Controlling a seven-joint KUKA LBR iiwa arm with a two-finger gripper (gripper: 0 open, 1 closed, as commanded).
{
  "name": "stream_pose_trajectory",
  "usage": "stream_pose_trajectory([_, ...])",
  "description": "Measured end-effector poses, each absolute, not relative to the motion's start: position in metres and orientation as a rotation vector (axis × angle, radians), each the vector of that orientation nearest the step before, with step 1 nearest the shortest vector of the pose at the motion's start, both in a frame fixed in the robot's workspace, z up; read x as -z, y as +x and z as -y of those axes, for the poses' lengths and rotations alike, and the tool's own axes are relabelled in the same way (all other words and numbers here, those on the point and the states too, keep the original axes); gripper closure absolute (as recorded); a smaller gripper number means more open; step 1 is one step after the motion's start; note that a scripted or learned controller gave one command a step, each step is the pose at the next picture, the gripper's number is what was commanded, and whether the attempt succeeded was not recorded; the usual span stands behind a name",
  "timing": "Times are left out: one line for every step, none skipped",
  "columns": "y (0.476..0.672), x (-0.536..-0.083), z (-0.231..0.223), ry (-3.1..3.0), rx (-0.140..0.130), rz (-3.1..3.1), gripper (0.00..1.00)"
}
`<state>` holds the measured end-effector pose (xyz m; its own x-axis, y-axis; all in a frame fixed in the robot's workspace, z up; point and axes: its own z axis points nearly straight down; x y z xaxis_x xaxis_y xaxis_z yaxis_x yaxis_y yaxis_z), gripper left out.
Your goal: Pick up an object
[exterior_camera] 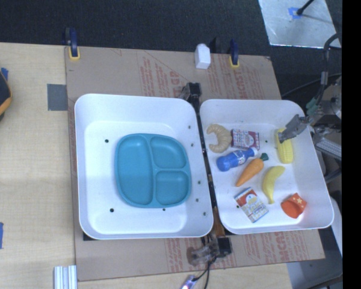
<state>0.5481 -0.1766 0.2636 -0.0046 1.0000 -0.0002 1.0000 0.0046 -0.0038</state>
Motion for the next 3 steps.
stream_pose_trajectory([0.547, -0.109, 0.130, -2.211, -0.008, 2.224, 0.00])
stream_pose_trajectory([0.530, -0.091, 0.095, -2.212, -0.005, 2.225, 0.00])
stream_pose_trajectory([0.530, -0.102, 0.096, -2.209, -0.009, 2.227, 1.00])
